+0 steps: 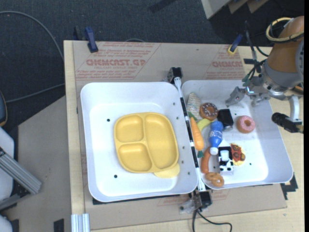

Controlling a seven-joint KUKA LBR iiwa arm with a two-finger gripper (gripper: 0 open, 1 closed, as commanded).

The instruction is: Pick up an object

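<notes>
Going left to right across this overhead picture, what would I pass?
Yellow divided tray → carrot → blue bottle → pink donut → the arm's tool sits farther back, over the right bin.

Bright, even light; slight softness.

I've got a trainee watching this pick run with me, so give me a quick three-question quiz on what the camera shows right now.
1. True or false: the yellow divided plate lies in the right bin.
2. Which item lies nearest the gripper? A) pink donut B) carrot C) black block
3. Fill in: the blue-capped bottle lies between the carrot and the ____ donut.

Key:
1. False; it lies in the left bin.
2. C; the black block sits just below the gripper, with the chocolate donut beside it.
3. Pink.
</notes>
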